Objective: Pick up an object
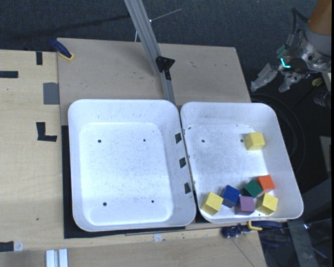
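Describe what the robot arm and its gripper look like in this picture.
The arm shows an orange band above a grey metallic wrist. Below it the gripper is pale grey with slim fingers, a small teal light glows on its body, and dark cables run alongside.

Both bins are white with fine dark speckles: the left bin [125, 160] and the right bin [222, 149]. In the right one lie three yellow blocks [254, 141], [212, 203], [268, 203], plus blue [230, 194], purple [246, 204], green [253, 188] and orange [265, 182]. The surface [22, 149] is pale tan.
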`<state>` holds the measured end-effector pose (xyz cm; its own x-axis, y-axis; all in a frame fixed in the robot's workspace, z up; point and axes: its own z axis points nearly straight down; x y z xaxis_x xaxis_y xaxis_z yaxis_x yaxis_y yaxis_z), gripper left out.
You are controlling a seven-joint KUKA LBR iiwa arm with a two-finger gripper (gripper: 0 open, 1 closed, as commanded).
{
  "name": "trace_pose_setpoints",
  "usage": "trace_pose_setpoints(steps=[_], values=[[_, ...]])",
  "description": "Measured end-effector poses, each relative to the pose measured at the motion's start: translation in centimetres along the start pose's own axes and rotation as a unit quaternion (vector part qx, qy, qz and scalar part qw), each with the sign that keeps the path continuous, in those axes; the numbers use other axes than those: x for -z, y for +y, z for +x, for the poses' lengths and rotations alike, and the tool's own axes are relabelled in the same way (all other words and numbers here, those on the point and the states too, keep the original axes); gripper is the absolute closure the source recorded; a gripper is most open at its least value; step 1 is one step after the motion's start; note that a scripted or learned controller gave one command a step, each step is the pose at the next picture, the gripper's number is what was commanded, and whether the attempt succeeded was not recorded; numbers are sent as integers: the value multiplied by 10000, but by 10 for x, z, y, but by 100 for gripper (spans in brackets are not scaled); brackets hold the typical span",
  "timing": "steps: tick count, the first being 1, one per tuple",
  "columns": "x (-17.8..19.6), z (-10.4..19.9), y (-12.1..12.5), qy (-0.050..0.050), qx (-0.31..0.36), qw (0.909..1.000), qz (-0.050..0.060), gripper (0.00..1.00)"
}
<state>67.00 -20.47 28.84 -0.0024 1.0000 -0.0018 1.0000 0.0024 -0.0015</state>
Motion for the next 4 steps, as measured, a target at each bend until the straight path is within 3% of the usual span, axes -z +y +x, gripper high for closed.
trace_pose_setpoints(steps=[3, 4], values=[[-161, 16, 0, 9, 3, 10000, 30, 0], [-147, 16, 2, -3, 13, 10000, 0, 100]])
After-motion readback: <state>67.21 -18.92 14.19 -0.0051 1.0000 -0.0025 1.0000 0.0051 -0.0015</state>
